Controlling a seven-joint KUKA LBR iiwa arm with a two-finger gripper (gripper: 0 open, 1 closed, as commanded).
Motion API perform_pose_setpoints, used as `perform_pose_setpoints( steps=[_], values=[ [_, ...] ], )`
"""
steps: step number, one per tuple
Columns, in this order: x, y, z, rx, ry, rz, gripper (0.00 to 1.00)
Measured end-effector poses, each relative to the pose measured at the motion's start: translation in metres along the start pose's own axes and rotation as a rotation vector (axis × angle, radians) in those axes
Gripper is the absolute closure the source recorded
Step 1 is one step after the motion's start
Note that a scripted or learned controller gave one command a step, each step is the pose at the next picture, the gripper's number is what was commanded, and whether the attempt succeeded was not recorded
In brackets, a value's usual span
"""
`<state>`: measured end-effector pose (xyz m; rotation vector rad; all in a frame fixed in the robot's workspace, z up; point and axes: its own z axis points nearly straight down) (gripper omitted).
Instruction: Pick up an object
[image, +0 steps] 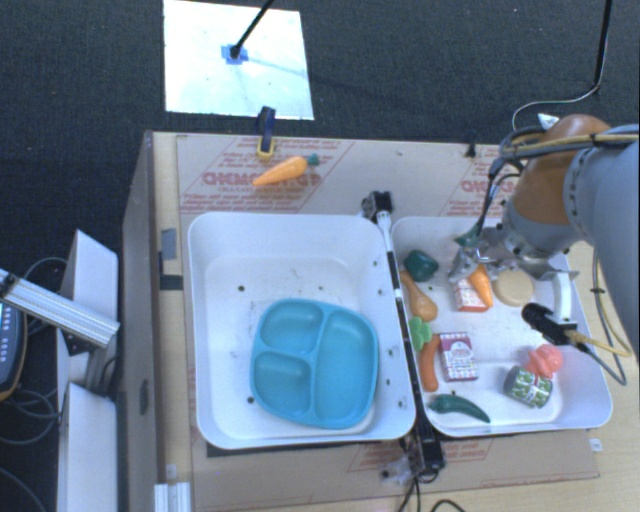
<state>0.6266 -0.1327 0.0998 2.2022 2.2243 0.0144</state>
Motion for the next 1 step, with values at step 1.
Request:
perform_pose_setpoints(
  steps=[1],
  values=[
    [0.0699,0.0043,-0.0855,0.011,0.002,0.005,1.0]
  ],
)
